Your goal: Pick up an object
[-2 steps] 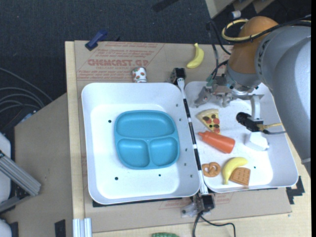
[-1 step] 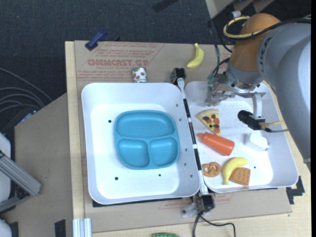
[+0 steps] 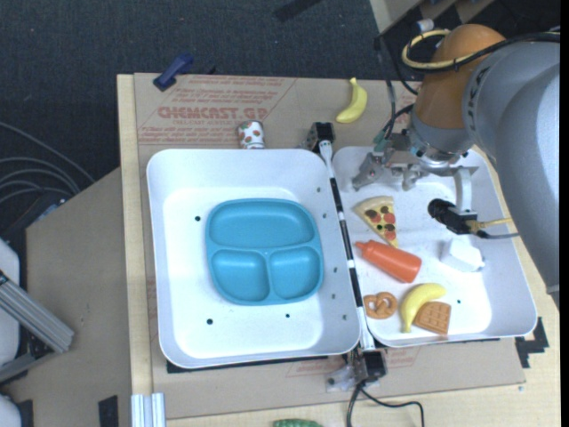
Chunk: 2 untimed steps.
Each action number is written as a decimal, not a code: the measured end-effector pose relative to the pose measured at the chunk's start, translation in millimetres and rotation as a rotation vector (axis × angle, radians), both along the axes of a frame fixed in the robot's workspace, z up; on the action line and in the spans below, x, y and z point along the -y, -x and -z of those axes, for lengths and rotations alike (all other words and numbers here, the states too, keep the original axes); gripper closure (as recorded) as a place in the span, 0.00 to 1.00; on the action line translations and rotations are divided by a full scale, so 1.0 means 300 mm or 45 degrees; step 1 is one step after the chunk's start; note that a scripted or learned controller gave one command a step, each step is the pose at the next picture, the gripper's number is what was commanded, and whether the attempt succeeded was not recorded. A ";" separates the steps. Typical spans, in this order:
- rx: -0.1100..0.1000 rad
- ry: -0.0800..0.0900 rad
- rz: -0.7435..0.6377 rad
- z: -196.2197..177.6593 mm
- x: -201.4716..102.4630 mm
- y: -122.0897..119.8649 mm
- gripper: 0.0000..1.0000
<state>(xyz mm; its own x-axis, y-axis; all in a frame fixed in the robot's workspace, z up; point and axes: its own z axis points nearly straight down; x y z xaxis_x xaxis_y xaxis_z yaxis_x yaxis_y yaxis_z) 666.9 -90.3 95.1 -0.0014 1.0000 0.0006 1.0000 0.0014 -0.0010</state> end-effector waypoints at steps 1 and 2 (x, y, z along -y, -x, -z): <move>0.003 0.000 -0.001 -0.035 -0.001 -0.002 1.00; 0.002 0.000 0.000 -0.034 -0.001 -0.002 0.00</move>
<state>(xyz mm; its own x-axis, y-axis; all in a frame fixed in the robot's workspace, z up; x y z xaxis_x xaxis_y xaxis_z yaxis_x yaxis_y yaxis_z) 667.4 -90.0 105.2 -0.0018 1.0000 0.0003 1.0000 0.0018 0.0004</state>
